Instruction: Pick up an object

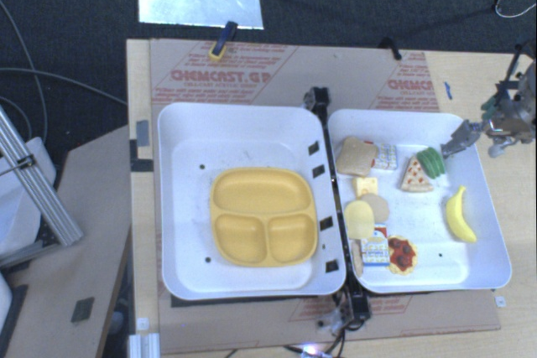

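Observation:
The right bin (487, 264) holds several toy foods: a brown bread slice (356, 155), a pizza wedge (415, 175), a green vegetable (432, 161), a banana (459, 215), a pale yellow rounded piece (360, 220) and a round red-topped piece (403, 254). My gripper (480, 142) hangs over the bin's upper right corner, just right of the green vegetable. It looks open, and nothing shows between its fingers. One grey finger (460, 137) slants down towards the vegetable without touching it.
A yellow three-part plate (263, 215) lies in the left bin (189, 138). Black clips (319, 172) sit along the wall between the bins. A small yellow cube (366, 186), a printed packet (385, 157) and a small carton (375, 250) lie among the foods.

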Robot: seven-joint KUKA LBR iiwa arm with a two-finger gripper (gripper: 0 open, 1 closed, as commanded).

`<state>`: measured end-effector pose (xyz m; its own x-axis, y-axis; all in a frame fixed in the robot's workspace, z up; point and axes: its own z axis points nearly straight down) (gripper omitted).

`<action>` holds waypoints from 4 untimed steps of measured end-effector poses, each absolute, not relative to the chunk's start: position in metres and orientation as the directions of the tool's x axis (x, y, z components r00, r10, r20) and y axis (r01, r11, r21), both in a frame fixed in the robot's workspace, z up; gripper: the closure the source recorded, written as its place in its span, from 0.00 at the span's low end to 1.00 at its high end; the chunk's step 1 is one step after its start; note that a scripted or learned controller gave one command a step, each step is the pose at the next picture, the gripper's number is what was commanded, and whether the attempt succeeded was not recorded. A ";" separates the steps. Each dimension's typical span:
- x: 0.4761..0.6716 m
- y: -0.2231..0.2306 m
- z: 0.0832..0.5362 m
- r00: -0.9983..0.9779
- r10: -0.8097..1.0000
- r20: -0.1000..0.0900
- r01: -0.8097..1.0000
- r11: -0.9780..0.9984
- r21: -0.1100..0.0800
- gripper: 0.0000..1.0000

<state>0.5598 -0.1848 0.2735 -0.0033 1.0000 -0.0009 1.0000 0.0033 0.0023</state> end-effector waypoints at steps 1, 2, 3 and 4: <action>0.610 -0.156 0.188 -0.008 1.000 0.001 1.000 0.008 -0.001 0.00; 0.632 -0.104 0.165 -0.010 1.000 0.002 1.000 0.010 0.001 0.00; 0.656 -0.086 0.085 -0.007 1.000 -0.006 1.000 0.007 0.007 0.00; 0.661 -0.085 0.105 -0.007 1.000 -0.001 1.000 0.007 0.023 1.00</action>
